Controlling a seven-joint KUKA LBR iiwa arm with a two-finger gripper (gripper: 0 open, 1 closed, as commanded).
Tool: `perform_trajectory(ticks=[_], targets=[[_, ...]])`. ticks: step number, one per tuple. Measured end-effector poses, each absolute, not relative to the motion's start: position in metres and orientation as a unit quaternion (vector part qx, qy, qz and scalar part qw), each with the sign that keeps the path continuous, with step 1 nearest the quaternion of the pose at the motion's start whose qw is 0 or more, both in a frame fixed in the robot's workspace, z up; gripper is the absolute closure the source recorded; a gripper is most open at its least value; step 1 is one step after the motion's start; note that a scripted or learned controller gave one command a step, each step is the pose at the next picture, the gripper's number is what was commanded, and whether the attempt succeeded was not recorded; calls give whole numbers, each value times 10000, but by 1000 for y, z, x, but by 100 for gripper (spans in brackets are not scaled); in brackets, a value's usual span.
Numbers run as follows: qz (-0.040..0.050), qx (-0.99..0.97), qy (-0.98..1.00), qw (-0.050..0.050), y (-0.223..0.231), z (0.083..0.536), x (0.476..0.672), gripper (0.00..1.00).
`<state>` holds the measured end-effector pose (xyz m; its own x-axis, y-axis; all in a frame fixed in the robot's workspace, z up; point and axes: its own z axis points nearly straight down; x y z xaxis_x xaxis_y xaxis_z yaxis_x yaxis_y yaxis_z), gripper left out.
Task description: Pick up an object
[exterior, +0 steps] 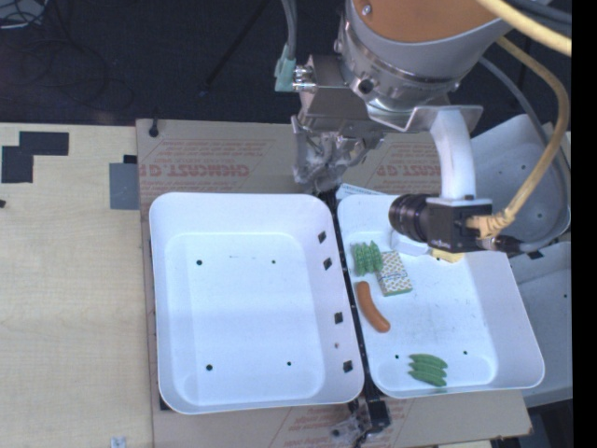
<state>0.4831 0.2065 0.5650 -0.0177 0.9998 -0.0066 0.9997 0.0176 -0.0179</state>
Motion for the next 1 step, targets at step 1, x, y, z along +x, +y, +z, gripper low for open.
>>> perform_trajectory(ticks=[1], targets=[[91,-7005,-7135,41,206,565,483,0]])
